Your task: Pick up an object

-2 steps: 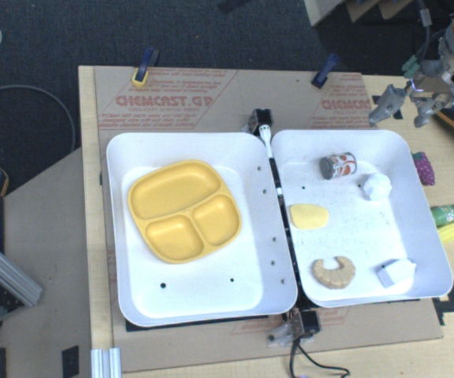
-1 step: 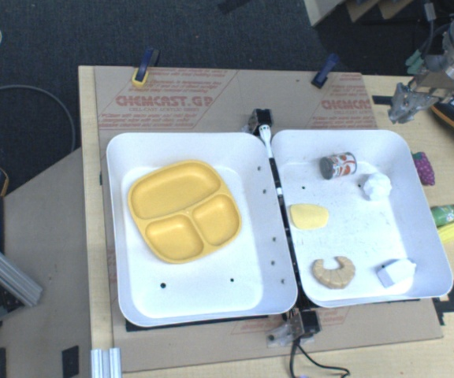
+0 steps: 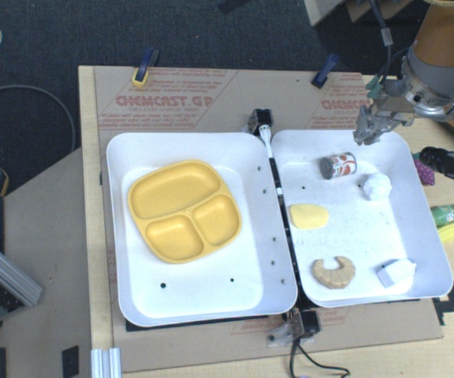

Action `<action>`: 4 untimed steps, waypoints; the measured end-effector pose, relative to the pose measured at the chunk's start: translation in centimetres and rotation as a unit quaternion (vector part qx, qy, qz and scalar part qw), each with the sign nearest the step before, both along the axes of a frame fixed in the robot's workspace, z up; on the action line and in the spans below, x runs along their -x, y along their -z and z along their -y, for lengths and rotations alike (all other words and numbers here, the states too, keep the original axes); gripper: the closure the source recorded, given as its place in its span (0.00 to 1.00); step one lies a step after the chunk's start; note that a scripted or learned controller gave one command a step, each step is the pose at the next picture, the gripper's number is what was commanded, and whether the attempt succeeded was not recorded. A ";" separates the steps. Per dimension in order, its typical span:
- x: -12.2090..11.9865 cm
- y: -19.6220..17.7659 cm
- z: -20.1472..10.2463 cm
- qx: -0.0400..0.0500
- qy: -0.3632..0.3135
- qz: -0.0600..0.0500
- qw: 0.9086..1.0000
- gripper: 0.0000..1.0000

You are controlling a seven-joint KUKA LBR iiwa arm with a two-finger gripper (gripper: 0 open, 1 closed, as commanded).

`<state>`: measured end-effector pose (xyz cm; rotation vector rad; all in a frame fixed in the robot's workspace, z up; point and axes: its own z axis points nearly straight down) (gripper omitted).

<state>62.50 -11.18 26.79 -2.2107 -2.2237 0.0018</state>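
Where the end effector [image 3: 366, 135] hovers, can [image 3: 338, 165] lies near.

Tray [image 3: 183, 220] in L bin [image 3: 124, 235], can [image 3: 338, 165], croissant [image 3: 333, 272] in R bin [image 3: 416, 211]

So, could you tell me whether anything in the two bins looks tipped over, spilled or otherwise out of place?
One thing: the small red-and-white can in the right bin lies on its side rather than upright, near the far edge below the gripper. The yellow divided tray in the left bin sits flat, turned askew. Nothing looks spilled.
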 end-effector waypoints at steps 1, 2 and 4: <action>3.8 1.5 -8.0 -0.001 -0.001 0.000 1.000 1.00; 7.8 -0.4 -14.4 0.000 -0.001 0.001 1.000 1.00; 14.5 -13.4 -17.3 0.001 0.002 0.009 1.000 1.00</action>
